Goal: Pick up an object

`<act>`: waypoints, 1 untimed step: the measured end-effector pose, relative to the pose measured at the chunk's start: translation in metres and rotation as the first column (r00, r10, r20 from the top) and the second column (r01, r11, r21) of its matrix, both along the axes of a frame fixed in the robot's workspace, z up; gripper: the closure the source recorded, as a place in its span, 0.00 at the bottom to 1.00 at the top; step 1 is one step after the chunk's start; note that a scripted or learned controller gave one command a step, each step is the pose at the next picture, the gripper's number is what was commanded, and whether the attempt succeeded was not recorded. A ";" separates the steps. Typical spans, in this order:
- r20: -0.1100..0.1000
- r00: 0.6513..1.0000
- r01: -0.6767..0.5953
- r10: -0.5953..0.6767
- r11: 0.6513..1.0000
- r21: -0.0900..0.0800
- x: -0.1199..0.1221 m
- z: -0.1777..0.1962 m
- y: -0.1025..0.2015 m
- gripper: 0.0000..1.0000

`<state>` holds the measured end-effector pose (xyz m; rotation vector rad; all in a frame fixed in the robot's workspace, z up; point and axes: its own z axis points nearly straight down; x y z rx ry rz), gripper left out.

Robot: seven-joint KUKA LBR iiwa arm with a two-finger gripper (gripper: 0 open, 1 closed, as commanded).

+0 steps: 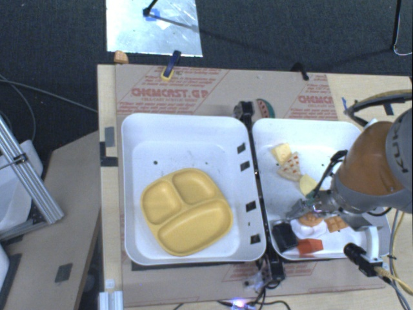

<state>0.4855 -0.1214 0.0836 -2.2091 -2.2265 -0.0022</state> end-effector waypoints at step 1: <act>0.007 1.000 0.004 -0.004 1.000 -0.005 0.003 0.011 -0.005 1.00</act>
